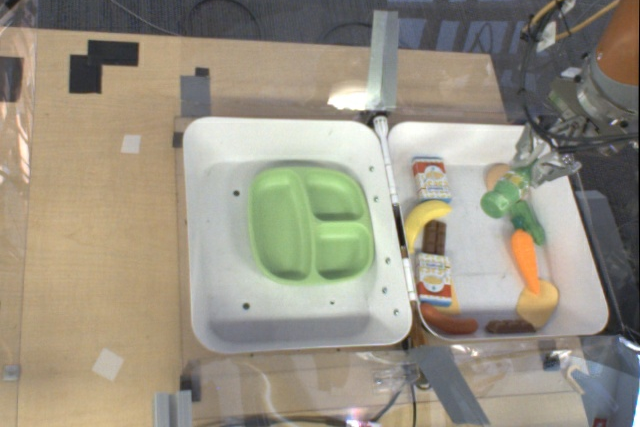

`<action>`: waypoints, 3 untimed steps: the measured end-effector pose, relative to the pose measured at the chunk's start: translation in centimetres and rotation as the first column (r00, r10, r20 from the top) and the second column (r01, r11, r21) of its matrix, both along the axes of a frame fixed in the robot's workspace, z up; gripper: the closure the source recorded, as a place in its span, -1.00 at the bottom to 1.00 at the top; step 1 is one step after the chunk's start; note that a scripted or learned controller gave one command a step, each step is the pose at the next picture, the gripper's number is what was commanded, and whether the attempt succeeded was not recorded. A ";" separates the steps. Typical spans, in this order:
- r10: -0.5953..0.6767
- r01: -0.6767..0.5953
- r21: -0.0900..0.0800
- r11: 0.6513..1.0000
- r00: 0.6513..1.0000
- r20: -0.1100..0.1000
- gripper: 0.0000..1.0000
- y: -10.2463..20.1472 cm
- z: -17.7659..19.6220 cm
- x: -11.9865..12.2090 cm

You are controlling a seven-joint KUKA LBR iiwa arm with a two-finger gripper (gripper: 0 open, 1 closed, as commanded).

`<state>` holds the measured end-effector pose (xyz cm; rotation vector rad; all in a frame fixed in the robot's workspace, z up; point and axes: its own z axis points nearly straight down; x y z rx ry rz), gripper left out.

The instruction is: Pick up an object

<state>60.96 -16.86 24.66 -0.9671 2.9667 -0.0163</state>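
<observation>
The gripper [537,165] sits over the upper right part of the right bin [596,265], reaching in from the right edge of the view below the arm's orange band [620,50]. Its metal fingers [528,153] point down and left toward a green toy vegetable [505,200] lying just beneath them. The fingertips appear to meet the top of that green piece, but at this angle I cannot tell whether the fingers are spread, closed, or clamped on it.

The green toy lies near the bin's upper right corner, beside a small tan round piece [497,175]. Just below it lies a carrot [525,258], pointing down toward a yellow-orange piece [538,303] in the lower right corner. Along the left side of the same bin lie a small carton [429,180], a banana [422,218], a brown chocolate bar [434,237] and a second carton [435,280]. A sausage [450,322] and a dark brown bar [510,325] rest along the bottom wall.

The left bin [215,315] holds a green divided plate [308,223] lying flat near its middle.
</observation>
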 end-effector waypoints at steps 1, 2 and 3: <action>0.109 -0.109 0.004 0.994 0.994 -0.012 1.00 4.9 1.7 1.5; 0.123 -0.123 0.006 0.992 0.992 -0.013 1.00 10.1 0.4 1.4; -0.300 0.300 0.009 0.954 0.954 -0.010 1.00 13.2 7.4 4.9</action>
